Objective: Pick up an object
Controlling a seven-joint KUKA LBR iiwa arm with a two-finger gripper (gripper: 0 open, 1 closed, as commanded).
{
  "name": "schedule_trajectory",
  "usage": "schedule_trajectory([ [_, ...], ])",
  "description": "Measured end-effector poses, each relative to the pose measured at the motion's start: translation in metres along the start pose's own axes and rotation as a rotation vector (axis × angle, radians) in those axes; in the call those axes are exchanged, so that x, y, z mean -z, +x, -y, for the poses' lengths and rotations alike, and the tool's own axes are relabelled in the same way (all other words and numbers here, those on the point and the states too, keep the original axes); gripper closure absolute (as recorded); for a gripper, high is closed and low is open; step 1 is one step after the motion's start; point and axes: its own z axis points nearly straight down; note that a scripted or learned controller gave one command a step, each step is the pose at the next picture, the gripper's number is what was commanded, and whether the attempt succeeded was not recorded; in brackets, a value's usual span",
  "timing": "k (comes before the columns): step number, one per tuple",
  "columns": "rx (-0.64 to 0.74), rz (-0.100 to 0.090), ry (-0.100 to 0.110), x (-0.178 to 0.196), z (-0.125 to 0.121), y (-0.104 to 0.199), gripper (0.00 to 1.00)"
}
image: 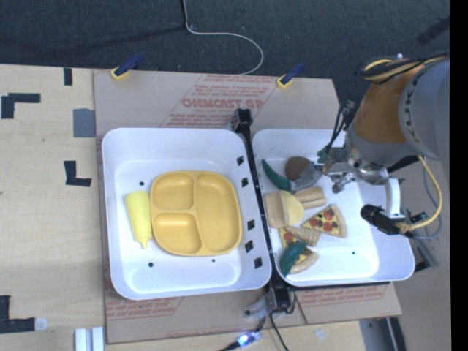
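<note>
Front of the right bin, toy food clusters: pizza slice, bread. The gripper hangs just right of the brown piece, jaw state unclear.

left bin: white plastic, smooth, slight gloss
right bin: same white plastic, smooth
divided plate: yellow plastic, matt-smooth
bottle left of plate: yellow plastic, smooth
pizza slice: toy plastic, printed top
sheet under bins: brown cardboard, matt, red print
arm: grey smooth shell, glossy orange band
floor: dark carpet, rough
</note>
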Motion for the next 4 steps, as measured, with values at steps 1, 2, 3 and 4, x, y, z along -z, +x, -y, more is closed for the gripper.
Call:
schedule_trajectory([
  [1, -0.001, 0.0, 0.001, -0.053, 0.005, -0.009, 0.0],
  [2, -0.001, 0.002, -0.008, -0.059, 0.003, -0.009, 0.0],
  [3, 0.0, 0.001, -0.008, -0.049, 0.003, -0.009, 1.0],
  [4, -0.001, 0.001, -0.01, 0.014, 0.001, -0.011, 1.0],
])
